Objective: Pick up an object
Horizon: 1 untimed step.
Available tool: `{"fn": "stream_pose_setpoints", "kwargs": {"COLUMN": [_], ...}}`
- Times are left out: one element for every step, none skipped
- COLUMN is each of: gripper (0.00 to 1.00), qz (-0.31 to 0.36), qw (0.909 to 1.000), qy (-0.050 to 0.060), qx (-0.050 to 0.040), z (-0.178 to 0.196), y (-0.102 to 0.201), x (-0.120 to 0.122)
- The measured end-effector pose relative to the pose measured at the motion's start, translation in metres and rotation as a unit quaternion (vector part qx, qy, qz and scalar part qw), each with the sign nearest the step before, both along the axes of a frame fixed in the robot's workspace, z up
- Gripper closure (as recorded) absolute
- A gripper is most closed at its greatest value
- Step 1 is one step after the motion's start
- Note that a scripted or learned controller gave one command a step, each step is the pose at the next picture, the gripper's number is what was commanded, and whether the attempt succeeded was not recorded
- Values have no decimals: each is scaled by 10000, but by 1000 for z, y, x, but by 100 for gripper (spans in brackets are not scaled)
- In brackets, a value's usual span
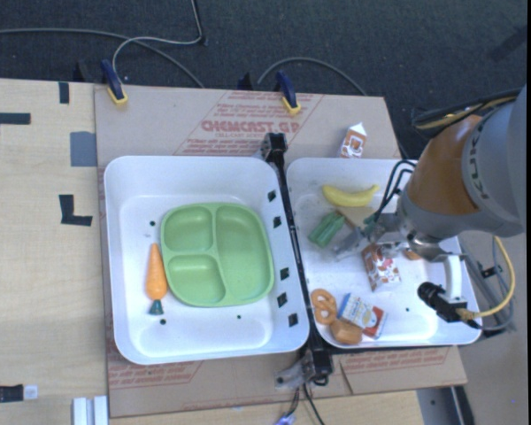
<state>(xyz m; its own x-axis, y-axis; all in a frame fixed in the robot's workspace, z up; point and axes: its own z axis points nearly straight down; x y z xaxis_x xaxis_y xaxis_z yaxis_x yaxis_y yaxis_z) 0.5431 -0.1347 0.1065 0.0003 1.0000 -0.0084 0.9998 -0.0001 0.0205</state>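
My gripper [356, 239] is low in the right bin [442, 326], reaching in from the right. It sits right beside a green object [327, 228] and just below a yellow banana [350, 195]. A red and white snack packet [382, 268] lies just to its lower right. Nearer the front of this bin are a pretzel [323, 304], a blue and red packet [361, 315] and a small orange item [343, 332]. I cannot tell whether the gripper touches the green object.
The left bin [124, 228] holds a green divided plate [217, 253] and an orange carrot [156, 273] at the plate's left. A small carton [354, 142] stands on the cardboard behind the right bin. A black divider [288, 237] runs between the bins.
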Motion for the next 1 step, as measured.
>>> {"fn": "stream_pose_setpoints", "kwargs": {"gripper": [100], "qz": [-7], "qw": [10000], "qy": [-44], "qx": [-38], "z": [13], "y": [-3], "x": [2]}}
